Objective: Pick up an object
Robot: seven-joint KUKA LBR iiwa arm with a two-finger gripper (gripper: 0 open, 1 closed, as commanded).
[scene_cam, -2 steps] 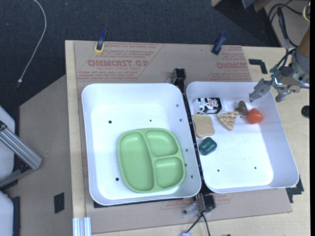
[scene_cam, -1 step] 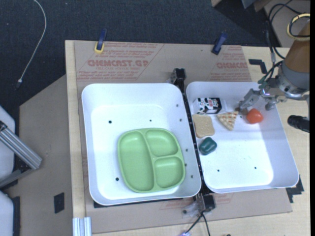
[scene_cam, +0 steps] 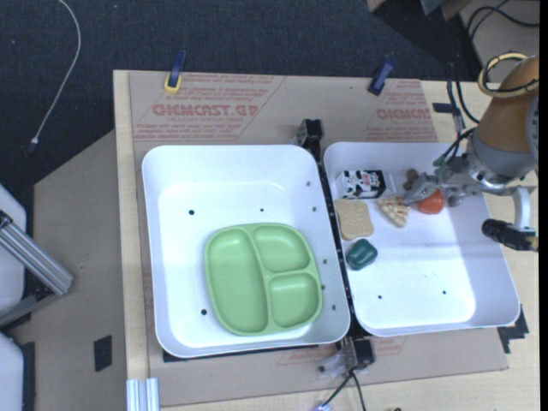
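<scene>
In the right bin, several small objects lie near the far left corner: a black-and-white carton, a tan bread-like slice, a dark green piece, a pale beige item and a red-orange object. My gripper reaches in from the right and sits low at the bin's far side, directly over the red-orange object and touching or nearly touching it. The grey wrist hides part of that object.
The left bin holds a light green divided plate. The arm's orange band and grey body stand over the right bin's far right corner. A black fitting juts over the right rim. Clamps sit between the bins.
</scene>
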